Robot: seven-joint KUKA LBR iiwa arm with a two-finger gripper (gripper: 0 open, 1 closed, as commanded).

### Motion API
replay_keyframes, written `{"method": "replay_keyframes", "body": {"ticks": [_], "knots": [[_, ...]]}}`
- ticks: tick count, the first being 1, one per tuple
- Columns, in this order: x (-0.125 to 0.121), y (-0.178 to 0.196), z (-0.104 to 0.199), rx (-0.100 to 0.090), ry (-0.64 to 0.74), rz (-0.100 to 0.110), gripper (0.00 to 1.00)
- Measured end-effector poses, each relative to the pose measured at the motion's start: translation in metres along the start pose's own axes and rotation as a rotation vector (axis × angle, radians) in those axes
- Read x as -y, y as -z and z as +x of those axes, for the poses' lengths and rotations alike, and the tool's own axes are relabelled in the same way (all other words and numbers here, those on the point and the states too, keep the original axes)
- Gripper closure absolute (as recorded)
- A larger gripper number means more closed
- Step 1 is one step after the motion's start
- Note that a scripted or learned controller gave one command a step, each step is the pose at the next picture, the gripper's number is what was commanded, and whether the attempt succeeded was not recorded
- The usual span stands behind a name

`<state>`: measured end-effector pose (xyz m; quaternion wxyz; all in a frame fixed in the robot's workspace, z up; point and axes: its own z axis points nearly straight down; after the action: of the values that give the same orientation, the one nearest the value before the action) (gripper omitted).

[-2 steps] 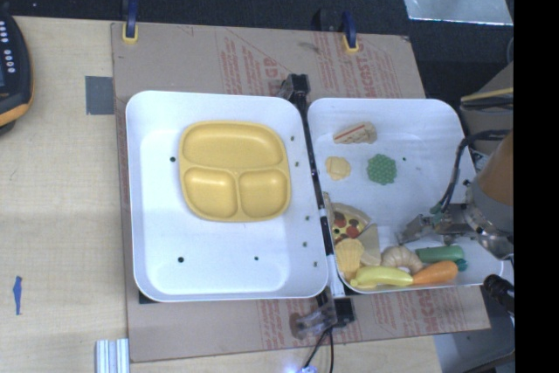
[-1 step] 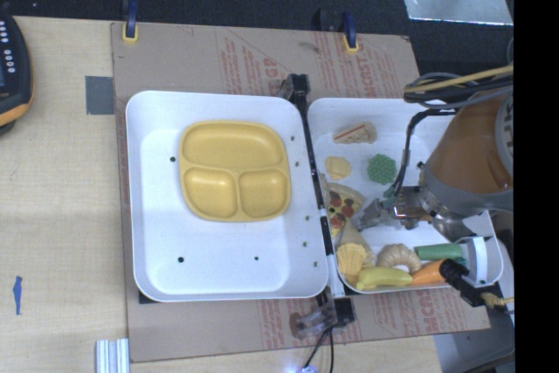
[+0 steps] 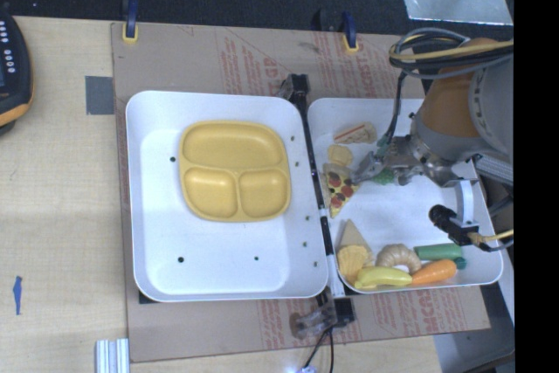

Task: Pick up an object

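My gripper (image 3: 369, 169) reaches in from the right and hangs over the upper middle of the right bin (image 3: 397, 203). Its tip is close to a pizza slice (image 3: 339, 188) and a pale yellow food piece (image 3: 340, 155), which lie by the bin's left wall. A sandwich slice (image 3: 354, 134) lies just behind the gripper. Along the front wall are a tan wedge (image 3: 352, 233), a corn piece (image 3: 353, 259), a banana (image 3: 382, 277), a bagel (image 3: 397, 256), a carrot (image 3: 434, 272) and a green piece (image 3: 439, 252). Nothing shows as held.
The left bin (image 3: 157, 223) holds a yellow divided plate (image 3: 235, 169). A black clip (image 3: 299, 86) joins the bins at the back, another clip (image 3: 321, 317) at the front. The arm's body (image 3: 463, 113) covers the right bin's back right corner.
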<state>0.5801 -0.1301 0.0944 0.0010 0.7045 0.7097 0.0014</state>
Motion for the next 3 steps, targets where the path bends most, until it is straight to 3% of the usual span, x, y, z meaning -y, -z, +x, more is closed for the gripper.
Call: {"method": "replay_keyframes", "body": {"ticks": [1,2,3], "knots": [[-0.08,0.0,-0.042,0.004,0.0,-0.001,0.0],[-0.079,0.002,0.035,0.007,0.0,-0.004,0.0],[-0.074,-0.002,-0.018,0.003,-0.007,0.004,0.0]]}}
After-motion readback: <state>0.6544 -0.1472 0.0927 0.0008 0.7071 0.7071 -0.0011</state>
